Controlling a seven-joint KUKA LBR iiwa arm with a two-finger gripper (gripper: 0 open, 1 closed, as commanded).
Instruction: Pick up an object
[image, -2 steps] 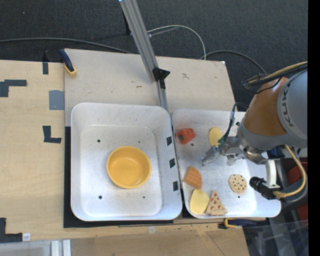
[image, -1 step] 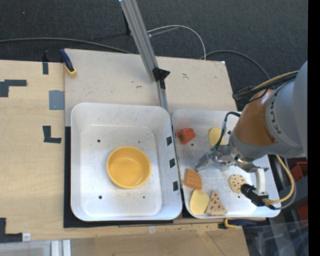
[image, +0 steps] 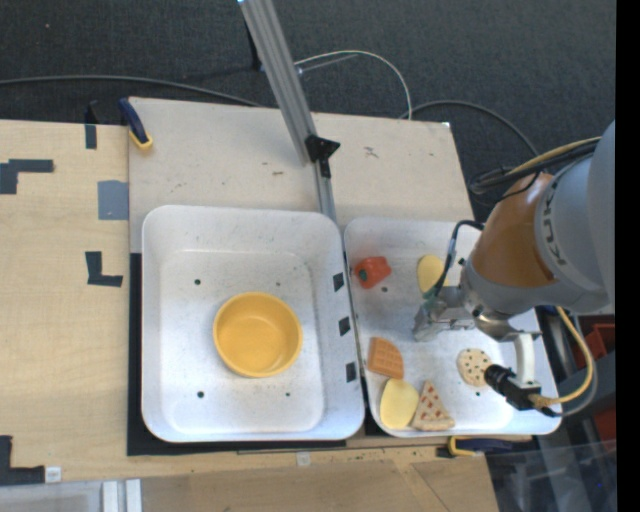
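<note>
While the arm (image: 545, 235) is reaching in from the right, its gripper (image: 432, 322) is hanging low over the right bin (image: 400, 245), near the bin's middle. I cannot tell how the gripper is set, since the wrist is blocking the tip, and nothing is showing in its grasp. 6 small things are lying in this bin. A red piece (image: 373, 270) is sitting toward the bin's upper left, well apart from the gripper. A pale yellow piece (image: 431, 271) is lying just above the gripper, partly hidden by the arm. An orange waffle (image: 385, 357) is lying below and left of the gripper, and a yellow slice (image: 398, 403) is sitting just below the waffle, near the bottom rim. A pizza wedge (image: 432, 406) is lying beside the slice, touching it or nearly so. A round cookie (image: 473, 366) is sitting to the right, under the wrist's edge. In the left bin (image: 165, 300), a yellow bowl (image: 257, 333) is standing upright near the centre.
</note>
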